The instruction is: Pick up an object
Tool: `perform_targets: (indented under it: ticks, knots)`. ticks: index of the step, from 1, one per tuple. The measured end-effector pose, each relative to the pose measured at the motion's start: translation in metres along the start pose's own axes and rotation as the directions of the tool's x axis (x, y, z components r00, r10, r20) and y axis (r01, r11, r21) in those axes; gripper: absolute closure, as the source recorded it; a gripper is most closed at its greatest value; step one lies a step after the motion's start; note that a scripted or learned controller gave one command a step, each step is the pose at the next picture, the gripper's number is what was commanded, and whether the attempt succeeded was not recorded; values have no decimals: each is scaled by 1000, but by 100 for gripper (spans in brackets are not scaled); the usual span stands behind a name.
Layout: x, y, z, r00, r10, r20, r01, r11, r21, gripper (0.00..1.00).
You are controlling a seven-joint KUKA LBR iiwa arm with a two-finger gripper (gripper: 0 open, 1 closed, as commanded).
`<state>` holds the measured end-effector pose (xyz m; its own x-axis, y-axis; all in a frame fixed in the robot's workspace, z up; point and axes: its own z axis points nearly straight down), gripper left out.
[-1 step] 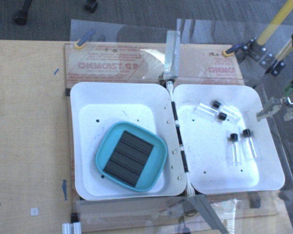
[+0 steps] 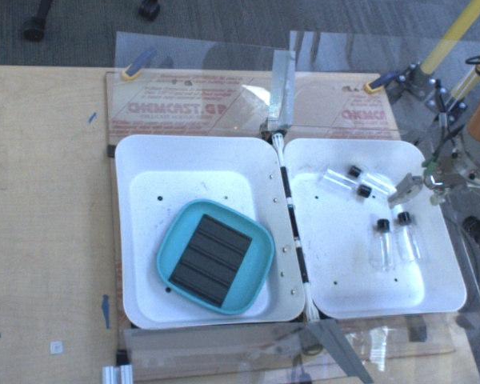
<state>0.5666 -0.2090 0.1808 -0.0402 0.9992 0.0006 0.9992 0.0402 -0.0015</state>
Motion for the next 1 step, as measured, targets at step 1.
perform_targets:
  ticks: [1]
  knots:
    - [-5,2,83,998,-65,-7,65,998,-10,0]
